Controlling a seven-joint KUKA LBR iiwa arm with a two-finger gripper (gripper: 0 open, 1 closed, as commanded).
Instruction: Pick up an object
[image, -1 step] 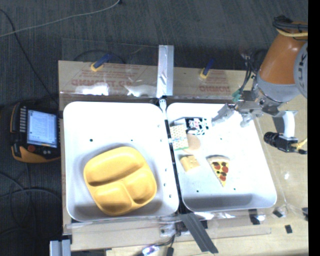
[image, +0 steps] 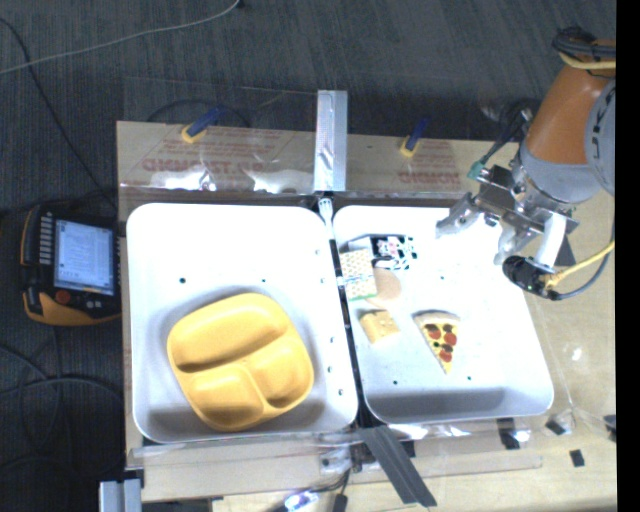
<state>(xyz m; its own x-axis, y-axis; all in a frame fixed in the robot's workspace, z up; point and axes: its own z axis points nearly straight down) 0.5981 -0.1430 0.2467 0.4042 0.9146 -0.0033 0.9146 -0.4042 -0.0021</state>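
A view from above and at a slant shows a desk (image: 585, 350) carrying 2 shallow white bins side by side. The left bin (image: 160, 240) holds 1 yellow tray (image: 240, 358) with 3 compartments, lying toward the near side of the bin. The right bin (image: 500, 380) holds a small cluster of toy food near its left wall: a black-and-white patterned item (image: 394, 249) farthest back, a pale checked piece (image: 356, 264) just beside it to the left, a tan rounded piece (image: 387, 286) below those, and a yellow cracker-like square (image: 377, 325) nearer the front. A pizza slice (image: 440, 338) with red toppings lies a little to the right of the square, apart from the cluster.

The grey arm with its orange band (image: 562, 115) comes in from the upper right. Its gripper (image: 462, 218) hangs over the back right corner of the right bin, well apart from the food pieces. Whether the fingers are spread or closed cannot be made out, and nothing is seen between them.

A handheld control pendant (image: 72, 262) with a lit screen lies on the dark floor left of the bins.
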